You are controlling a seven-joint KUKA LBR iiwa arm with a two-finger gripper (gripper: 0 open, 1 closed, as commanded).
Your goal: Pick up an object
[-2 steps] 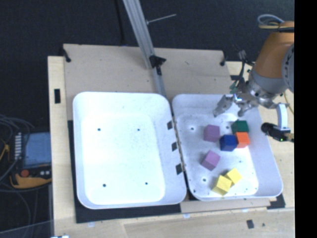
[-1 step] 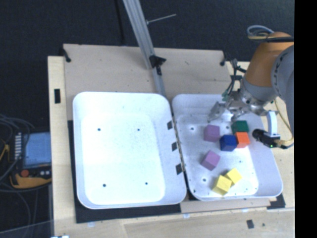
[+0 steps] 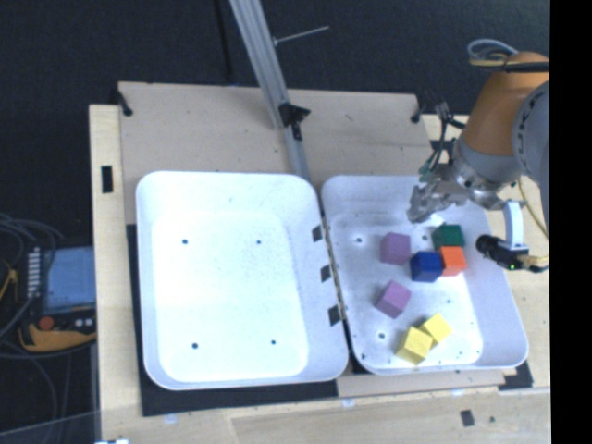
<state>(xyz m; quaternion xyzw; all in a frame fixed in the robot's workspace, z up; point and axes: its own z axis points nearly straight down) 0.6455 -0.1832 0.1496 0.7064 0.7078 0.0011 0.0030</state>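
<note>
The grey arm (image 3: 499,128) with its orange band reaches in from the right, and its end effector (image 3: 427,203) hangs over the far part of the right bin (image 3: 370,202), close above the bin floor. Whether it is spread or closed cannot be told from this slanted view, and nothing can be seen held in it.

The blocks all lie in the right bin. A green cube (image 3: 450,236) sits just in front of the end effector, with an orange cube (image 3: 454,261) touching its near side and a blue cube (image 3: 426,265) pressed against the orange one's left. A purple cube (image 3: 396,247) lies just left of the blue one, apart from it. A second purple cube (image 3: 393,298) rests nearer the middle of the bin. Two yellow cubes (image 3: 415,343) (image 3: 437,327) sit touching at the near edge.

The left bin (image 3: 222,276) lies beside it on the counter (image 3: 203,128).
</note>
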